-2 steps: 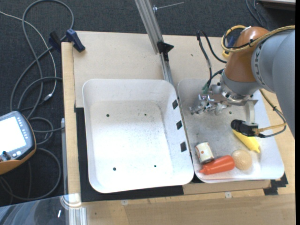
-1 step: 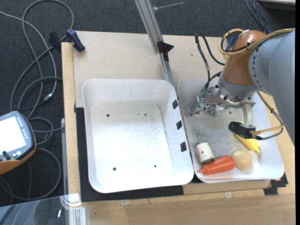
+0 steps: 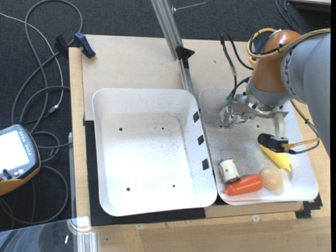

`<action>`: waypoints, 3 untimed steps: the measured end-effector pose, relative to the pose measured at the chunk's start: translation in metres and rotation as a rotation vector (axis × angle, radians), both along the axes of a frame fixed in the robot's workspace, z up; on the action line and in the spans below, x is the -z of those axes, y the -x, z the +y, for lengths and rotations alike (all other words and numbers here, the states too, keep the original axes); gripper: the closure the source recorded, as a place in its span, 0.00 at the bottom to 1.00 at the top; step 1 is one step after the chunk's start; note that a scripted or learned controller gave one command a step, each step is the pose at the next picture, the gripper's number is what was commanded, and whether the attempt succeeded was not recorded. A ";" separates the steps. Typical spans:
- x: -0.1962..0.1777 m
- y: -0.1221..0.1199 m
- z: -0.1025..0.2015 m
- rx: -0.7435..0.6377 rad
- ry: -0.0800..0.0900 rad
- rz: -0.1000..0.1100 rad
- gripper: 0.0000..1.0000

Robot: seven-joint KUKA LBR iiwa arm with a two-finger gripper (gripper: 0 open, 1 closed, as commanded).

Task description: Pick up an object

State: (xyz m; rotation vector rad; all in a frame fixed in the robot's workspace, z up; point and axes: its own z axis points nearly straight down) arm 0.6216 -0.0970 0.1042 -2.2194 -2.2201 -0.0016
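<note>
The orange carrot [image 3: 243, 185] is lying at the right bin's [image 3: 310, 180] near rim, well apart from the gripper [image 3: 229, 117], which is hovering toward the bin's far end. A small can [image 3: 229, 170], a pale ball [image 3: 271, 179] and a yellow banana [image 3: 277, 157] are sitting around the carrot. How wide the jaws are standing cannot be told

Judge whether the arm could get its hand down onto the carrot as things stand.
Probably yes. The carrot lies uncovered at the right bin's near edge, and the hand hangs over that same bin. The small can and pale round thing crowd its ends.
</note>
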 end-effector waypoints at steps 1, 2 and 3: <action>-0.050 -0.010 -0.005 -0.001 0.004 -0.008 1.00; -0.105 -0.012 -0.005 -0.001 0.004 -0.009 1.00; -0.107 0.008 0.054 -0.006 -0.001 0.002 1.00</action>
